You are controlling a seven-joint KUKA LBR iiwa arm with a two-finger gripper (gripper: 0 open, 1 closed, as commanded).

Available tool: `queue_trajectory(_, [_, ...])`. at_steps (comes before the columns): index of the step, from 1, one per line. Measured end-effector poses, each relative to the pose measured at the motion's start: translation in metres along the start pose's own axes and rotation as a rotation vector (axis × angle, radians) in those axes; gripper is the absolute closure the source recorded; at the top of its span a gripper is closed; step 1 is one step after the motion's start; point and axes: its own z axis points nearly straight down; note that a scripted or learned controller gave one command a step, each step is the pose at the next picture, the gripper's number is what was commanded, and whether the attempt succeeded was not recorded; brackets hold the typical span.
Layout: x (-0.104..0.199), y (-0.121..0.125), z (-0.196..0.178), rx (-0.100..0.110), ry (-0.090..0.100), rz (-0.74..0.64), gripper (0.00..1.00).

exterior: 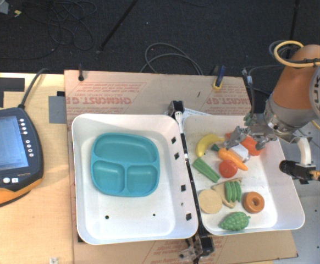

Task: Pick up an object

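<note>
Toy foods lie in the right bin [292, 213]. Among them are a yellow banana [208, 143], an orange carrot [233, 158], a red tomato [228, 169], a green cucumber [205, 170], a pea pod [232, 191], a tan cookie [210, 201], a brown donut [253, 202] and a knobbly green fruit [235, 221]. My gripper [250, 141] is low at the bin's far right. It is open and straddles a red-orange piece [253, 146], which is partly hidden under it. Nothing is lifted.
The left bin [88, 213] holds a teal divided tray [125, 164]. A black divider [185, 169] runs between the bins. A tablet [9, 147] lies on the bench at the far left. Cables trail behind the bins.
</note>
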Motion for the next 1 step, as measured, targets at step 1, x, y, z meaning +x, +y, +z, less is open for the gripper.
queue_trajectory(1, [0.0087, 0.0083, 0.0704, -0.026, -0.007, 0.002, 0.0])
